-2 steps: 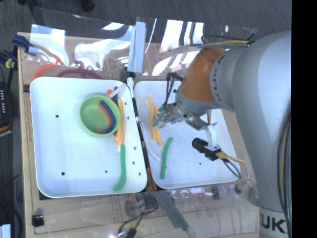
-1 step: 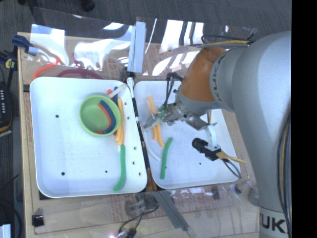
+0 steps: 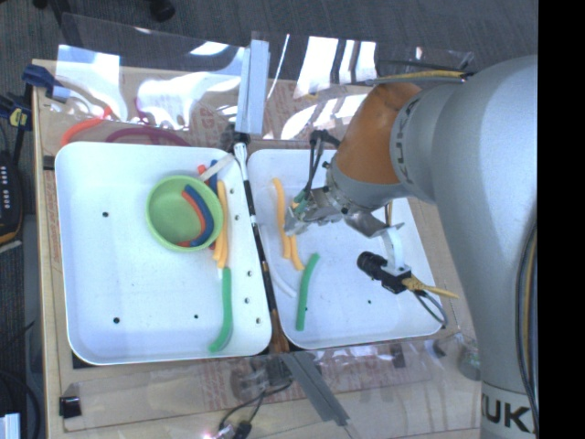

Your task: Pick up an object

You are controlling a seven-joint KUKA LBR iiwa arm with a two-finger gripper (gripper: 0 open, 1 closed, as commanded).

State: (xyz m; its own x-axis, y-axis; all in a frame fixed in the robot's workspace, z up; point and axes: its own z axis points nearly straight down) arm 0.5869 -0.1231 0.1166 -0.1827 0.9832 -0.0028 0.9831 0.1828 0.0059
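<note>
- The gripper [image 3: 300, 216] hangs at frame centre, low over the right bin's [image 3: 413, 329] upper left part; whether it is open or closed cannot be told.
- An orange stick [image 3: 280, 206] lies just left of it, another orange piece [image 3: 292, 251] just below.
- A green stick [image 3: 305, 291] lies lower down.
- The left bin [image 3: 91, 291] holds a green bowl [image 3: 174, 213].

Bright, mostly sharp view; strong glare on clear panel [image 3: 311, 71] behind bins [image 3: 91, 199]
</note>
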